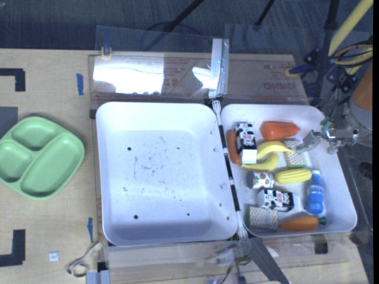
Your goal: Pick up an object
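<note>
Likeliest pick: banana [269, 152], lying across the middle of the right bin [348, 209], curved, yellow, probably a light plastic toy. Judged stiff and smooth, so prone to slipping or rolling out of a pinch. Best taken across the thick middle of the curve, not at the tapered ends.

Crowded all round. Touching the banana's left end, a cow-print carton [244, 138]. Just above the banana, an orange vegetable [279, 129]. Just below it, a corn cob [293, 175]. Below and right of the banana, a blue bottle [315, 195] standing near the bin wall. Well below the banana, a carrot [300, 222].

Up and to the right of the banana, near but apart from it, the gripper [308, 139], hanging over the bin with nothing visibly held. Cannot tell how far open the claw is.

Well left of the banana, past the divider, the left bin [106, 123]; farther left still, a green plate [38, 157].
</note>
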Robot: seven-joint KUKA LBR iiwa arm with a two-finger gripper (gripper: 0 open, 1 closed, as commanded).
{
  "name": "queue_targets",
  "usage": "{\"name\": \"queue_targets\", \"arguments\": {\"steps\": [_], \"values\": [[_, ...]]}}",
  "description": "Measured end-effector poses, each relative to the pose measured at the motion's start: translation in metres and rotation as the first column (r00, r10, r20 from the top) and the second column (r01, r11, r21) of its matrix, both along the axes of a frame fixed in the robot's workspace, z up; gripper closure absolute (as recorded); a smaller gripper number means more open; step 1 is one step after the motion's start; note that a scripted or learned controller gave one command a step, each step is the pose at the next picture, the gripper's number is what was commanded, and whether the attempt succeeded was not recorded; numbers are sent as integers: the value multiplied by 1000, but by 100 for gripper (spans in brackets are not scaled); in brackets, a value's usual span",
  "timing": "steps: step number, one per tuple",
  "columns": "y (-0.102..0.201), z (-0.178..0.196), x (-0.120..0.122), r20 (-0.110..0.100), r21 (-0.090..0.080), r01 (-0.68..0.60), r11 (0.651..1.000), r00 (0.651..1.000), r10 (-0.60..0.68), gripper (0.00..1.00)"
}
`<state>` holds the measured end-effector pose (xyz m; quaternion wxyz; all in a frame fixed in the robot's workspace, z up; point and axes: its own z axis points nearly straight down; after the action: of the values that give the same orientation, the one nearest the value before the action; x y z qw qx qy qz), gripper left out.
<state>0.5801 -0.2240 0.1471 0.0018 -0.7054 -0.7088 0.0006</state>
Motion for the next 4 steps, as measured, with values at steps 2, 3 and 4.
{"name": "queue_targets", "arguments": {"steps": [2, 3, 4], "values": [[3, -6, 36, 32, -7, 22, 1000, 999, -22, 0], [9, -6, 93, 24, -5, 139, 990, 990, -139, 0], [14, -15, 88, 1, -1, -117, 993, 993, 117, 0]]}}
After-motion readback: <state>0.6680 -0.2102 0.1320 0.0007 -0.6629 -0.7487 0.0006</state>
